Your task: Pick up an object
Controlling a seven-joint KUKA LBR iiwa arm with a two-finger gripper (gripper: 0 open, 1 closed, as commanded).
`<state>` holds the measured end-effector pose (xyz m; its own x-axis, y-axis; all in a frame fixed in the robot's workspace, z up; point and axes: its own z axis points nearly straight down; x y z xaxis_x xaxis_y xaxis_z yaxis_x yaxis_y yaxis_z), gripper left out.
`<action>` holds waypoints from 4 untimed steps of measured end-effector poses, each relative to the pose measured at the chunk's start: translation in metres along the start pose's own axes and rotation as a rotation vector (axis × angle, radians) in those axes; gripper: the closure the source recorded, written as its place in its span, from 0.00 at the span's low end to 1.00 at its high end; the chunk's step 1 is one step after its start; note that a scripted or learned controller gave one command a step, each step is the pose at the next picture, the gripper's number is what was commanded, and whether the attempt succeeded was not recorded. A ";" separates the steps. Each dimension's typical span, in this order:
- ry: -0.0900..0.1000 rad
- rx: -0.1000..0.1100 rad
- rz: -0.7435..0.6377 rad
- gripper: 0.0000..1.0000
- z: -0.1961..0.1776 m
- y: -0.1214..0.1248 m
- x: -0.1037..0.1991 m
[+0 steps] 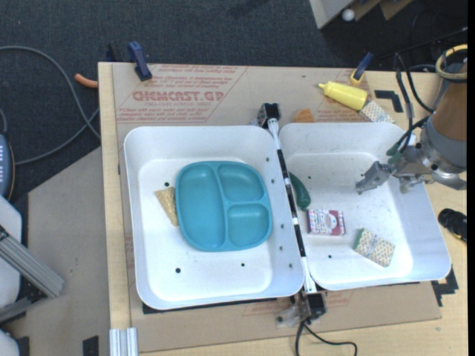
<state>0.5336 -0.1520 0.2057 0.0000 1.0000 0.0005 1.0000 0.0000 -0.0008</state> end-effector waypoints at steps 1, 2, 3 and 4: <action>0.001 0.001 -0.001 0.00 0.067 -0.012 0.053; 0.002 -0.002 -0.001 0.00 0.118 0.013 0.060; -0.002 -0.001 0.001 0.00 0.121 0.071 -0.009; -0.001 -0.003 -0.002 0.00 0.120 0.123 0.033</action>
<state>0.6567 -0.1194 0.0851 -0.0018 1.0000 -0.0007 1.0000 0.0018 0.0021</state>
